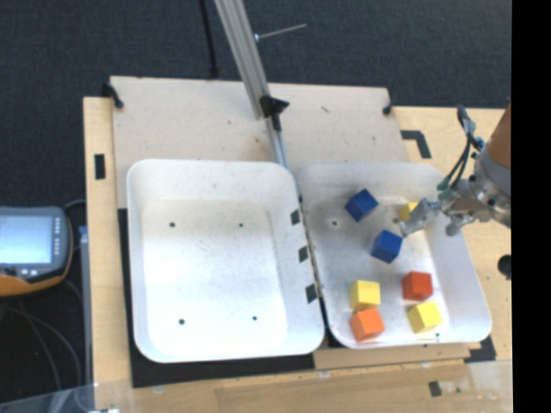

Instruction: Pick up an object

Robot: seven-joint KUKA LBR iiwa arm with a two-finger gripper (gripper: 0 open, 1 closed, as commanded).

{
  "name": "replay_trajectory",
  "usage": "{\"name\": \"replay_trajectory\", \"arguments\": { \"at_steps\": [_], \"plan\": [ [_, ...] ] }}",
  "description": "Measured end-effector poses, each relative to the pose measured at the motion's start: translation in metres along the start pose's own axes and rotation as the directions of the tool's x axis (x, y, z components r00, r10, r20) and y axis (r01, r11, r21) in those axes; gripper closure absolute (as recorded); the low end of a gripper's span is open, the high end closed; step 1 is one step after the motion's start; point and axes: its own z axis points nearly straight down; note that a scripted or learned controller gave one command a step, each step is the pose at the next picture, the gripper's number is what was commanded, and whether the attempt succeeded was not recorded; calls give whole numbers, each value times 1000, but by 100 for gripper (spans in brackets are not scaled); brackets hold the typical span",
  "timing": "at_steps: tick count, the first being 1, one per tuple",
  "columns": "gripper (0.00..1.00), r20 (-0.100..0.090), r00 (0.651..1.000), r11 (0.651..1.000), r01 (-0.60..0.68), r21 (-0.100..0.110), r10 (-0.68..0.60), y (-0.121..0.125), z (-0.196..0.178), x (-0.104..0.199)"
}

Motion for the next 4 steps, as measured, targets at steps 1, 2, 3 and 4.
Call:
{"name": "replay_trajectory", "arguments": {
  "at_steps": [1, 2, 3, 4],
  "plan": [
    [0, 0, 1000, 1000, 9, 0, -9, 53, 28, 25],
    [0, -1, 1000, 1000, 0, 3, 0, -2, 6, 31],
    [0, 4, 1000, 1000, 5, -2, -5, 52, 111, 43],
    [0, 1, 1000, 1000, 8, -9, -8, 121, 56, 64]
  ]
}}
